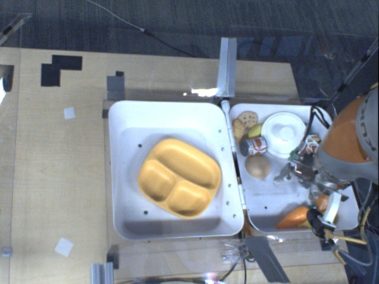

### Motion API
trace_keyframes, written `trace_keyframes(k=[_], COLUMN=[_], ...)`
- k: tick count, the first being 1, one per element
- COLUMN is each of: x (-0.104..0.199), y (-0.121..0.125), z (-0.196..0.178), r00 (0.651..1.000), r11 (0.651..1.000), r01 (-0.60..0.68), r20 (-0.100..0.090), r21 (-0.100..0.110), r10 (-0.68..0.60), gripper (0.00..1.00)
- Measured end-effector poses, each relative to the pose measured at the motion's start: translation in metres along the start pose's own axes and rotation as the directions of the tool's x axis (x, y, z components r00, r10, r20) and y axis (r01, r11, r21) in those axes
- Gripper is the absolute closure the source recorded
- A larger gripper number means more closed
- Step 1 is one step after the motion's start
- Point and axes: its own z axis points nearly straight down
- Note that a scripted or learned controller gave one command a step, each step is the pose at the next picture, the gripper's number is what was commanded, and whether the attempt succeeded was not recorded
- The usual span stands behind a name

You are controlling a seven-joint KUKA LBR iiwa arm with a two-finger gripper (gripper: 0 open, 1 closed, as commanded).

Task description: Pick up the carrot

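Taking the can [254,146] in the right bin [269,209] as my mark, the carrot [293,218] lies toward the near wall of that bin, away from the can and a little to the arm's side. It lies flat and almost along the wall, with its thin end pointing back toward the can's side of the bin. The gripper [296,171] hangs between the can and the carrot, nearer to the carrot, and just past the brown round thing [258,166] that sits against the can. I cannot tell how far the claw is open, and I see nothing in it. The carrot is not yet taken.

In my judgement, the step in hand is to bring the claw over the carrot and go down. To do it well, the claw should move farther from the can, toward the near wall, and turn so that it closes across the carrot and not along it. I would aim at the thicker part, because the thin end may slip out. The wall is close to the carrot, so the descent must leave room on that side.
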Motion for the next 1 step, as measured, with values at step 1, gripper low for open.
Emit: trace_keyframes(k=[1], x=[0.0163], y=[-0.0071], z=[0.0155], r00=[0.993], r11=[0.993], r01=[-0.117], r20=[0.0], r21=[0.001], r10=[0.117], gripper=[0.0])
